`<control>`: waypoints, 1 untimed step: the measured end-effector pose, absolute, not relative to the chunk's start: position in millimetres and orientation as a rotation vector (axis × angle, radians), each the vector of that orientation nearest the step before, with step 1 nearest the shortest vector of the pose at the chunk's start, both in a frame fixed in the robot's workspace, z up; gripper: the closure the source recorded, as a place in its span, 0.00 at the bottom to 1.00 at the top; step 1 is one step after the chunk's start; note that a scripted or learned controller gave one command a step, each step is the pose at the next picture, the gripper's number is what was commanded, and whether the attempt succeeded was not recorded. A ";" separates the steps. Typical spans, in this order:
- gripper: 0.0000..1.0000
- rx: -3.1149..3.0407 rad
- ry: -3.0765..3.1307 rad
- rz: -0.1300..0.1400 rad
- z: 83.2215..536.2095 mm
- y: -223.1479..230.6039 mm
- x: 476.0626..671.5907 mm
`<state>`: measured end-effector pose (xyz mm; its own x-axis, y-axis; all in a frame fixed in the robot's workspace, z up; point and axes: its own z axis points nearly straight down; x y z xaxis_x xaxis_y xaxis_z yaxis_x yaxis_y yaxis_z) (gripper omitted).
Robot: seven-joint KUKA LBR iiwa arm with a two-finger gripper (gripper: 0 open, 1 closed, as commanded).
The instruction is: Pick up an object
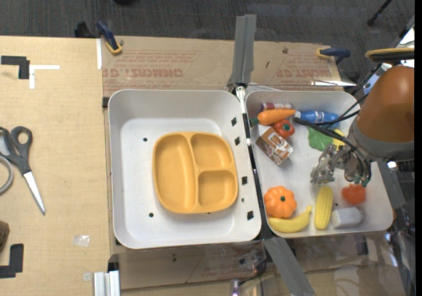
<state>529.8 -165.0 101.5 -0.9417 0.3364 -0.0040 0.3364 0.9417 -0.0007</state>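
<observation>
The right bin (369,100) holds several toy foods: a carrot (275,115), a small red tomato (285,128), a brown snack box (273,145), an orange pumpkin (280,201), a banana (290,223), a corn cob (323,207), a red piece (353,194), a pale block (347,217), a blue tube (318,117) and a green piece (322,138). My gripper (328,169) hangs low in this bin, just above the upper end of the corn cob and left of the red piece. The arm's orange band covers part of the bin's right side.
The left bin (125,156) holds a yellow divided plate (196,171). Scissors (23,163) lie on the wooden bench at the far left. A grey strap (244,51) runs between the bins toward the back. Clamps sit at the cardboard's back edge.
</observation>
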 end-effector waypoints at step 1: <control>1.00 1.412 2.804 -0.002 91.9 -158.7 561.8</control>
<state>561.8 -158.7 91.9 -0.5957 0.8032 -0.0022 0.8032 0.5957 -0.0001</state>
